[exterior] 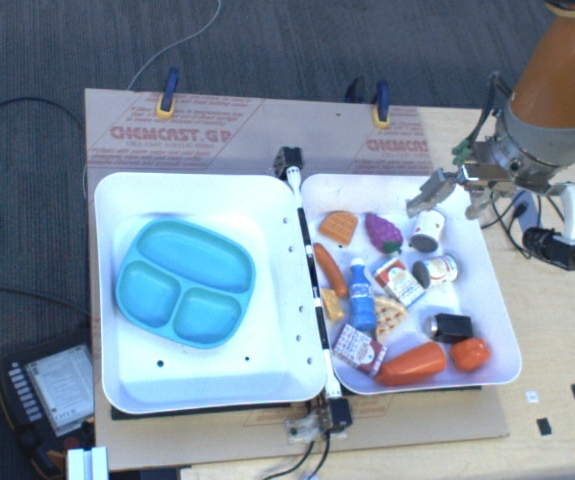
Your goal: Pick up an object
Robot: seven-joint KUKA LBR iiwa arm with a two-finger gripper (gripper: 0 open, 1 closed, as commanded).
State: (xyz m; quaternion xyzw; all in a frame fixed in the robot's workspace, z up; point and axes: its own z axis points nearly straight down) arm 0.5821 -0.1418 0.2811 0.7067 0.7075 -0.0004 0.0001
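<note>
Two white bins sit side by side on the bench. The left bin [117, 368] holds one blue tray [185, 282] with three compartments. The right bin [502, 343] holds a heap of small toys, taken here with the blue bottle [361, 298] at its middle as the landmark.

Just left of the bottle lies one orange carrot [329, 268], slanted. Up and left of the bottle sits one orange bread piece [339, 227]; up and right of it, one purple grape bunch [384, 232]. Just right of the bottle lies one red-and-white carton [400, 281]. Below the bottle lies one red packet [356, 348], and beside that one long red pepper [412, 364]. Further right of the bottle are one black block [452, 326] and one orange tomato [471, 354], close together. Two small white cans [427, 232] lie up and right of the bottle, the second [439, 270] lower.

The gripper [459, 190] hangs over the bin's upper right corner, above the upper can, well apart from the bottle. Its fingers [425, 195] stand spread apart with nothing between them.
</note>
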